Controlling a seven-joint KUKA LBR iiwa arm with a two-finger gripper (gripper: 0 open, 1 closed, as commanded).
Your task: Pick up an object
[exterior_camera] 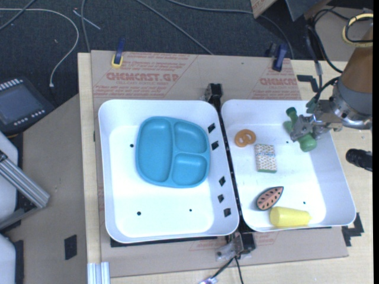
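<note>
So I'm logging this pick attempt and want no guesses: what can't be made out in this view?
- Gripper: the wrist hardware covers the fingers, so open or shut is unclear.
- Green object: partly behind the gripper; shape, and whether it is held, can't be told.
- Arm: cut off by the right edge.
- Small block: pattern too small to identify.

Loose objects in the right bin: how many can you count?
5: orange ring, patterned block, brown oval piece, yellow piece, and a green object at the gripper, which may hide more.
</note>
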